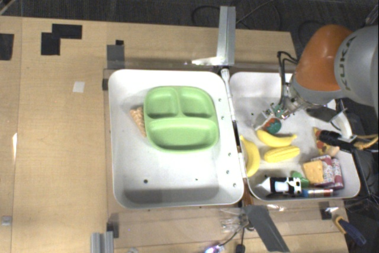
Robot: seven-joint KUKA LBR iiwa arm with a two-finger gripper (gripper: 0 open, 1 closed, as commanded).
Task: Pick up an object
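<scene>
- Bench (53, 145): flat, pale wood-toned board. It carries two shallow white bins side by side, so both fall under the overhead camera.
- Left bin (172, 186): smooth white plastic with rounded corners and a raised rim. It holds one green tray and a tan, grainy piece tucked against that tray's left edge.
- Right bin (251, 86): same shape and finish. Every candidate object for the pick lies here, crowded toward the near and right sides.
- Arm (337, 65): grey body with an orange dome, reaching in from the right and bent down over the far half of the right bin.
- Green tray (179, 117): matte moulded plastic, three compartments, lying flat.
- Bananas (277, 139): three curved, smooth yellow pieces at the bin's centre, touching or nearly touching.
- Packet (325, 172): flat printed wrapper at the near right.
- Marker (290, 185): dark, slim cylinder along the near wall.
- Gripper (277, 114): lowered just beside a small red-and-green item (272, 125), likely the target. Finger spacing cannot be judged, and no grasp is visible.
</scene>
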